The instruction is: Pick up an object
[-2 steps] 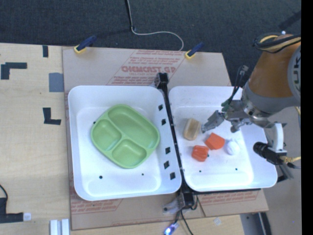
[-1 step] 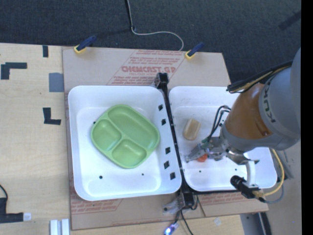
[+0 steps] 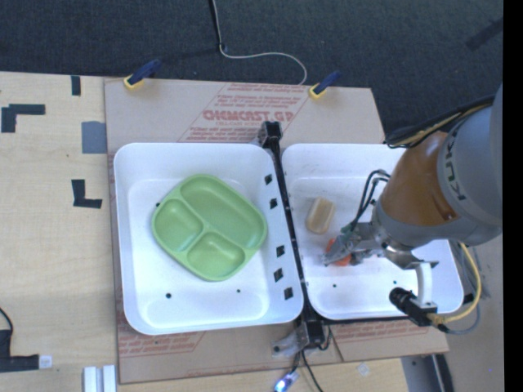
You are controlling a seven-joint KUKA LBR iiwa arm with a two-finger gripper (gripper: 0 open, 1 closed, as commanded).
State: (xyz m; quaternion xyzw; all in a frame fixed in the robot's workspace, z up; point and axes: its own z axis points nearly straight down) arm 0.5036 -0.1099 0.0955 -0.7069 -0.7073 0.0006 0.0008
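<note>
**Gripper low in the right bin, over a small orange thing**

Camera view: the gripper (image 3: 341,251) is down in the right bin (image 3: 327,300), near the bin's middle. Its tip sits on or just above a small orange-red object (image 3: 353,260), which peeks out beneath the metal parts. Whether that object lies between the fingers cannot be told, and how wide the gripper stands cannot be told either, since the wrist hides most of it from above.

Just beside the gripper, toward the divider between the bins, lies a tan block (image 3: 319,215), tilted slightly and apart from the gripper. The left bin (image 3: 135,300) holds a green divided plate (image 3: 209,227), lying flat and turned at an angle, well apart from the arm. Both bins rest on a sheet of cardboard (image 3: 245,117) held by two blue-and-yellow clamps (image 3: 143,73) at its far edge.

The arm (image 3: 453,182) reaches in from the right, its orange band above the wrist, bent downward over the right bin's outer side.
</note>
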